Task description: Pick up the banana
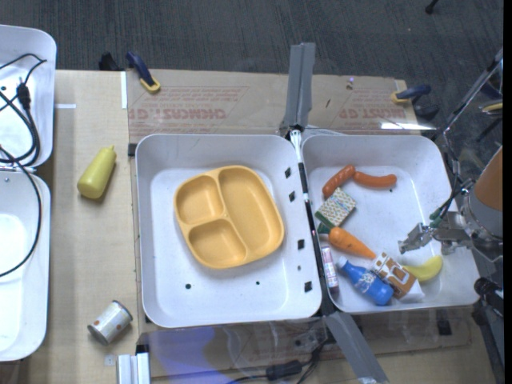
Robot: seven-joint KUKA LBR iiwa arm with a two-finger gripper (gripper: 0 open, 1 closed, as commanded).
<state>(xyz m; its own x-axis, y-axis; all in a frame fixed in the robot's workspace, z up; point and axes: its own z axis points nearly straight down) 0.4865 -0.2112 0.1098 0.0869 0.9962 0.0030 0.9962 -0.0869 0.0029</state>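
You are looking down at a tabletop (96, 134) carrying two shallow white bins side by side. On the far left, outside the bins, a yellow squeeze bottle (97, 173) is lying on the wood, and a small metal can (110, 322) is lying on its side nearer the front. The left bin (160, 294) is holding a yellow divided plate (228, 215) with three compartments. The right bin (416, 146) is holding a jumble of toy food: two orange sausages (356, 180) near the back, a small green patterned box (336, 208) below them, a carrot (352, 243), a blue bottle (366, 283) and a small brown carton (395, 274) toward the front. The banana (424, 268) is lying at the front right of that bin, just right of the carton. The gripper (418, 240) is hovering just above the banana, its fingers spread apart and pinching nothing.
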